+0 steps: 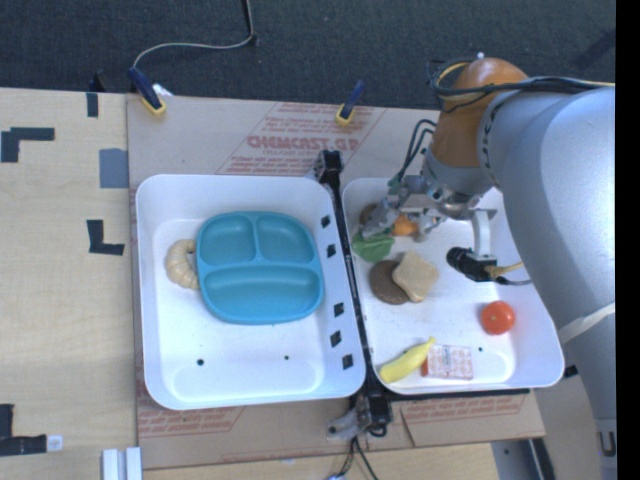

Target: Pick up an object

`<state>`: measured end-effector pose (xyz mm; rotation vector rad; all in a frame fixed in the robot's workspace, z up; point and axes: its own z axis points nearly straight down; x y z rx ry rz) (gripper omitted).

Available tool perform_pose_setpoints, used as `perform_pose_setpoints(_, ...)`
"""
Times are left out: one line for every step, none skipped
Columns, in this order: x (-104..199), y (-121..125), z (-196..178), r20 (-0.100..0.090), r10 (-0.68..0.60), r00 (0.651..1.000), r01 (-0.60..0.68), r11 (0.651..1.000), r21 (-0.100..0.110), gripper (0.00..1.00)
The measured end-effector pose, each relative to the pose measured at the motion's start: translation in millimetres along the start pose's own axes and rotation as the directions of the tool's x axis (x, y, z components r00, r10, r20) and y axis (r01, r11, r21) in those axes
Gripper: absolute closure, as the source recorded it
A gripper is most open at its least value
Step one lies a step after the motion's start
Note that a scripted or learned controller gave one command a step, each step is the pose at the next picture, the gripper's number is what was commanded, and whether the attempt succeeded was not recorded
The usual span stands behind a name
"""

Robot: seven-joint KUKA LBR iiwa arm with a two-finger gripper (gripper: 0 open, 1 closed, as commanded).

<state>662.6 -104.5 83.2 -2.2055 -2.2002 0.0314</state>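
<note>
A banana (404, 362) and a small packet (450, 362) are lying at the right bin's (530, 368) near edge, a tomato (498, 317) farther back. Beyond a bread slice (416, 275) on a brown disc (386, 284), the gripper (400, 218) is hovering over a green piece (374, 247) near the far-left corner; whether the jaws are parted cannot be told.

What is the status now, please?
Gripper low in right bin, over green piece. Nothing seen held. Bread, brown disc close beside.
</note>
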Motion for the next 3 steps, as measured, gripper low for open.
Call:
perform_pose_setpoints(-1.1,0.1,0.1,-0.002,-0.001,1.000,0.001,1.000,0.000,0.00)
perform_pose_setpoints(-2.3,0.2,0.2,-0.005,-0.002,1.000,0.002,1.000,0.001,0.00)
perform_pose_setpoints(-2.0,0.2,0.2,-0.004,-0.001,1.000,0.001,1.000,0.000,0.00)
